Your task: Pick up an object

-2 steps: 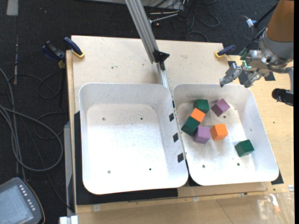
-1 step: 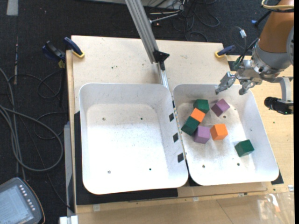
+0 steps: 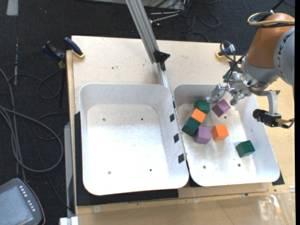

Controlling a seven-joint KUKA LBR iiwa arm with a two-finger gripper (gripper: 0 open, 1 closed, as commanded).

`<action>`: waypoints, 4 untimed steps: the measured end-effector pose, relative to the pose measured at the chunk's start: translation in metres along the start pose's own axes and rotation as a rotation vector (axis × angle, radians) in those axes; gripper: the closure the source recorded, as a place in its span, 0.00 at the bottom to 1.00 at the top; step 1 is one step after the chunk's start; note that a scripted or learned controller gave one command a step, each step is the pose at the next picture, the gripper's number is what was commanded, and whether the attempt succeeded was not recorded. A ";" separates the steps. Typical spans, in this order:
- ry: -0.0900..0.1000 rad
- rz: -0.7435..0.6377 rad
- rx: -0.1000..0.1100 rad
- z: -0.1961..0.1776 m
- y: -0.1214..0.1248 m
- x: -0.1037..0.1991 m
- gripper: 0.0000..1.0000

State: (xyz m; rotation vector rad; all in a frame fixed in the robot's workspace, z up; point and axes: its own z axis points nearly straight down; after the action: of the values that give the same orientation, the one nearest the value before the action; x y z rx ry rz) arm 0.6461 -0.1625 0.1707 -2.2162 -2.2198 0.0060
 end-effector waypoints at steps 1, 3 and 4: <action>-0.004 0.000 -0.017 0.040 0.001 -0.006 0.00; -0.003 0.002 -0.012 -0.016 -0.001 -0.013 1.00; -0.003 -0.001 -0.013 -0.062 -0.006 -0.009 1.00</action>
State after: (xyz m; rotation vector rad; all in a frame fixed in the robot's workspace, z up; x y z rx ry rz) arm 0.6410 -0.1716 0.2332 -2.2232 -2.2283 -0.0053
